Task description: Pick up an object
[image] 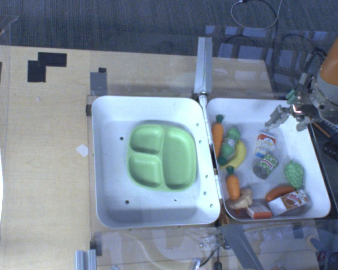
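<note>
**Carton in the Gripper's Sights**

Since it stands nearest the arm, the small white carton (265,143) in the right bin (320,207) looks the likeliest pick: light, stiff-sided, a touch slick, best pinched across its flat faces. Just below it sits a grey jar (265,166), a banana (239,153) to its left. The gripper (287,117) hovers above, fingers spread, holding nothing.
</note>
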